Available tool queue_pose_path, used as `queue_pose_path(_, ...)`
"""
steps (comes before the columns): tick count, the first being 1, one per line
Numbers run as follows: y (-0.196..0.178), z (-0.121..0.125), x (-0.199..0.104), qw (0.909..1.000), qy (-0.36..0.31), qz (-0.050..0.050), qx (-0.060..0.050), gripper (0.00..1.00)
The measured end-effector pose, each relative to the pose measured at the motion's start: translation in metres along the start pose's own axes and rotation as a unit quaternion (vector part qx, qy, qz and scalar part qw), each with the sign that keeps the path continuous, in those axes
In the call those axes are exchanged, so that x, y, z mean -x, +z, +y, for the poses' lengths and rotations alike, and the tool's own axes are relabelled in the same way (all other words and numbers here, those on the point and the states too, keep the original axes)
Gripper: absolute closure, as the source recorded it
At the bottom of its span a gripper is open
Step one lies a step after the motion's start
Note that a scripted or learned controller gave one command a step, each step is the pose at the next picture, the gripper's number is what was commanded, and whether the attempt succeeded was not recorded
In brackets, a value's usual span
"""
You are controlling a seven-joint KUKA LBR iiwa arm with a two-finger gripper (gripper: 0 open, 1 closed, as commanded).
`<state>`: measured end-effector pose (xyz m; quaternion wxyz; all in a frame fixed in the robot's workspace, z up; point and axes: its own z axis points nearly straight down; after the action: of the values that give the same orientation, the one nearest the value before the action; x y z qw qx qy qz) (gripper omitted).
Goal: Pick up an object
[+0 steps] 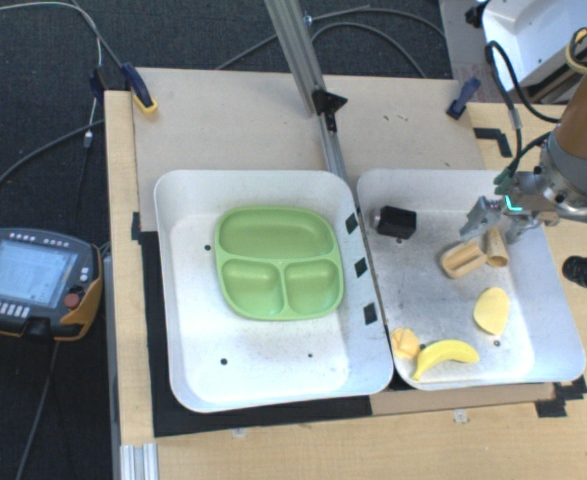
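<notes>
Gripper (490,230) low in the right bin (563,348), jaws spread, tips just above and touching or nearly touching a tan wooden block (463,259). Nothing pinched yet. Step in hand, judged: final descent onto the block. Next move calls for straddling the block squarely, then closing. Near by: yellow chip-like slice (492,310), banana (446,355), small black box (396,221). Green divided plate (277,261) lies in the left bin (188,368), well apart.

Arm (581,138) cut off by right edge, gripper (495,230) finger spacing too small to tell, tan piece (463,259) partly hidden beneath it, white machine (533,18) cropped at top right
</notes>
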<state>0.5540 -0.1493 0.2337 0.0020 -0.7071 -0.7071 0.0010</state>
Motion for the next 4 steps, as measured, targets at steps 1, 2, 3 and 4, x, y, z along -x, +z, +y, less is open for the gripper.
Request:
queue_pose_path(1,-0.001,0.001,0.000,1.0000,0.000,0.000,0.002,0.00)
queue_pose_path(2,0.060,0.002,-0.006,1.0000,0.000,0.001,-0.002,0.00)
queue_pose_path(3,0.104,0.004,0.000,1.0000,0.000,0.000,0.000,0.00)
queue_pose_path(4,0.150,0.004,-0.001,1.0000,0.000,0.000,0.001,0.00)
